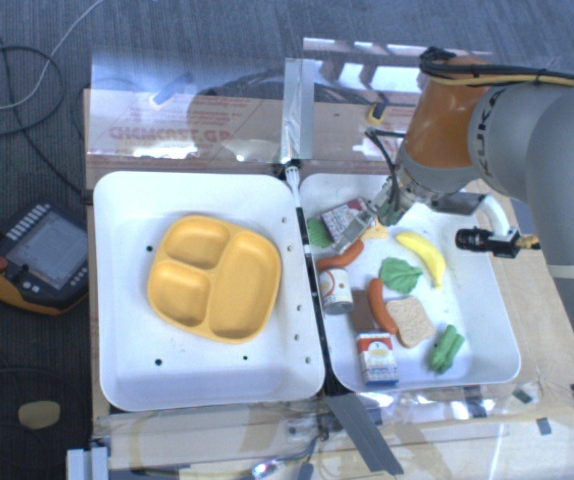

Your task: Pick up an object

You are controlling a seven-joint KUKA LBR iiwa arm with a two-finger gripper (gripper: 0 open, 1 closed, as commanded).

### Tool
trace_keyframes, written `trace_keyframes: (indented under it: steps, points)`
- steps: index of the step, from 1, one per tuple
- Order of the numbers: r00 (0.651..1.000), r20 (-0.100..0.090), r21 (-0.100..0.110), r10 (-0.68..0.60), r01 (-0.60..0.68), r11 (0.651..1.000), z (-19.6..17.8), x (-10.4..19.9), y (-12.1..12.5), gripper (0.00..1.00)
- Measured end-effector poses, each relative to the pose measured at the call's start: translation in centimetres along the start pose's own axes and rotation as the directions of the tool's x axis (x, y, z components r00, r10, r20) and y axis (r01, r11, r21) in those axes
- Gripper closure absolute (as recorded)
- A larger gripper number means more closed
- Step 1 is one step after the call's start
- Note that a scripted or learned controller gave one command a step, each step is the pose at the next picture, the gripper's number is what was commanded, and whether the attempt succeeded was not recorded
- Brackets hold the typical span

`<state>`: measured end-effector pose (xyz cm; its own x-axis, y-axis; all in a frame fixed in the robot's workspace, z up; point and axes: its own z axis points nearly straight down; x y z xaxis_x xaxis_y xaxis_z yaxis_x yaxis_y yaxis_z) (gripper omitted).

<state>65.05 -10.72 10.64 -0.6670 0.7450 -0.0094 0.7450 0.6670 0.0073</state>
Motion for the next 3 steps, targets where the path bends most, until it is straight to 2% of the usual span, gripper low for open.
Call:
trace_keyframes:
  steps: [1,2,3]
  points:
    - [0.997,-0.001,0.002,-0.079,0.079,0.997,1.8,-3.5,-3.7,0.00]
    - [0.975,0.003,0.000,-0.224,0.224,0.975,1.6,1.2,-5.9,0.00]
    - [0.993,-0.003,0.000,0.114,-0.114,0.993,1.7,-1.2,-5.1,0.00]
